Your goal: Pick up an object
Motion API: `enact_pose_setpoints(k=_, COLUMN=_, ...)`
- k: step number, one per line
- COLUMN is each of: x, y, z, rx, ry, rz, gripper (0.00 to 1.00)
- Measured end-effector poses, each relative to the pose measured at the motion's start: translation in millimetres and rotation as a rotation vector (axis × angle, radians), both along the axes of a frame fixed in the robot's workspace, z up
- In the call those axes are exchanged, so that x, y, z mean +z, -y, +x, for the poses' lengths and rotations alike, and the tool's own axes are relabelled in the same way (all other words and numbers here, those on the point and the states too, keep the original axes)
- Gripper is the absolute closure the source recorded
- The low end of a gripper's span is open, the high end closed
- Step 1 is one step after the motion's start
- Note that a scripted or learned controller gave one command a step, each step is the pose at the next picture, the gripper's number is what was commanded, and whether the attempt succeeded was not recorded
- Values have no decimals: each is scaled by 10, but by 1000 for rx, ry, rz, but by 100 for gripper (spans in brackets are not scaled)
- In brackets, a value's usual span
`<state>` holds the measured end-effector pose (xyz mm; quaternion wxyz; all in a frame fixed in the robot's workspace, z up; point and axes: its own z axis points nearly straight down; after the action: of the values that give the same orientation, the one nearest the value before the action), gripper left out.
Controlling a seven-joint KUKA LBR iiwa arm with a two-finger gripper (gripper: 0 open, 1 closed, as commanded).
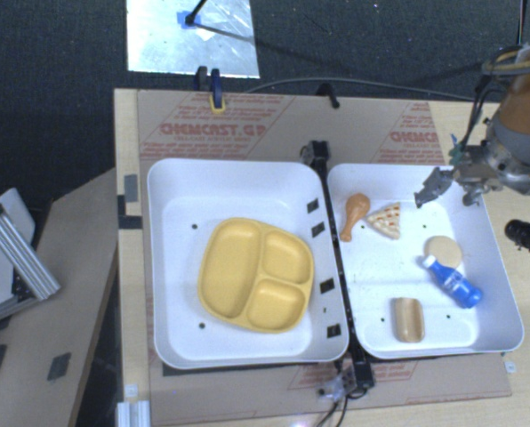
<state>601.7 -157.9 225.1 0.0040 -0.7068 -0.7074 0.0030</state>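
Note:
The right bin holds a drumstick, a pizza slice, a round tan bun, a blue bottle lying on its side, and a tan bread roll. My gripper hangs over the bin's far right part, above and to the right of the pizza slice. Its fingers are spread open, and nothing sits between them.
In the left bin lies a yellow compartment tray. Black clips run along the wall between the two bins. A blue and yellow clamp stands at the bench's far edge, and an aluminium frame is at the left.

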Motion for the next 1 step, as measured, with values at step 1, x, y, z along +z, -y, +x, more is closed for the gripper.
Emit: enact_pose_setpoints(k=1, x=67, y=-3, z=25, rx=2, ry=11, rz=-2, gripper=0)
